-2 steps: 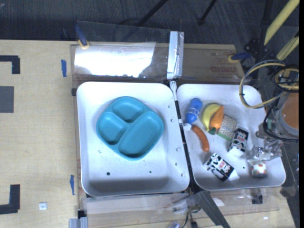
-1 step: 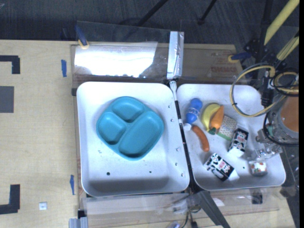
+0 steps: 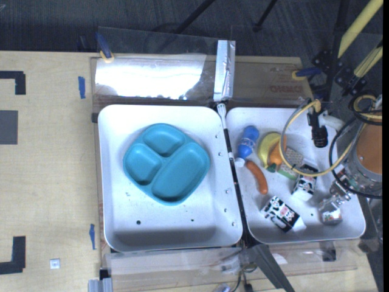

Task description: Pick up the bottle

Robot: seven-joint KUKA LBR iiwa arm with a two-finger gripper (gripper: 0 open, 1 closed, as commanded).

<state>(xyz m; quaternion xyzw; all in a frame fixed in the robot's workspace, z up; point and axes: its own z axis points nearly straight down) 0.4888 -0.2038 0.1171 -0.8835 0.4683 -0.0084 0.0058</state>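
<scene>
Bottle (image 3: 247,140), apparently, in right bin (image 3: 355,227)

We note glossy white plastic bins (image 3: 115,181), a smooth blue plastic divided plate (image 3: 167,163), and a matt wooden bench (image 3: 42,163).

From my remote feed, arm came in from the right edge, orange band (image 3: 371,148) visible above wrist w/ grey hardware below. Yellow and black cables (image 3: 304,132) looped off the wrist area. Claw (image 3: 332,212) hung low, pointing down-left. Couldn't tell its state from this angle.
</scene>
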